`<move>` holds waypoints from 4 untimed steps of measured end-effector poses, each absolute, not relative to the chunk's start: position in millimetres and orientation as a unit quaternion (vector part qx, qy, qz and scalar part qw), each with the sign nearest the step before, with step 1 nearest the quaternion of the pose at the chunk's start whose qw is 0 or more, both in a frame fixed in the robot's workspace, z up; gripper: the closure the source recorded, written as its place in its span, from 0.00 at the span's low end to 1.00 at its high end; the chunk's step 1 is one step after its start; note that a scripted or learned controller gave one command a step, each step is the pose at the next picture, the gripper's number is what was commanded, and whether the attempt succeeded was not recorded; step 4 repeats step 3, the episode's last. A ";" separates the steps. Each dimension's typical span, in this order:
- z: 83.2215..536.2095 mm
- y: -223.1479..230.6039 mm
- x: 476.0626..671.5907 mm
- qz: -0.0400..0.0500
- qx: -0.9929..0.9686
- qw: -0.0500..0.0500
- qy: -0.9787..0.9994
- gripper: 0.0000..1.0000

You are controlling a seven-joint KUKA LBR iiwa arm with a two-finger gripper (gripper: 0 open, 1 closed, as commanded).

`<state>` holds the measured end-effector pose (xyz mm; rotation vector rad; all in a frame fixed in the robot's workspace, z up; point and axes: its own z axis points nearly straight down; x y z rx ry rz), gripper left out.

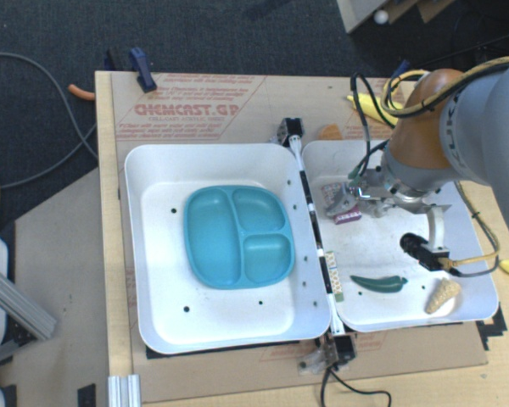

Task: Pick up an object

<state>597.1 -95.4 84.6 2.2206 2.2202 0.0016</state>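
Gripper (354,195): low in the right bin (475,308), over a small pink-grey object (343,207); finger state cannot be told.
Left bin (153,312): holds a blue divided plate (237,235).

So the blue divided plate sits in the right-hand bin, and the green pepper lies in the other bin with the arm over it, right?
Not quite: the camera view shows the blue divided plate in the left bin. The green pepper lies in the right bin, where the arm reaches in.

Blue clamp (142,69) on cardboard sheet (195,108)
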 end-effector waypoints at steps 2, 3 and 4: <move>94.5 -95.3 615.8 0.001 0.707 0.001 0.707 1.00; 185.2 -9.6 591.7 0.001 0.706 0.000 0.708 1.00; 185.2 -9.6 591.7 0.001 0.706 0.000 0.708 1.00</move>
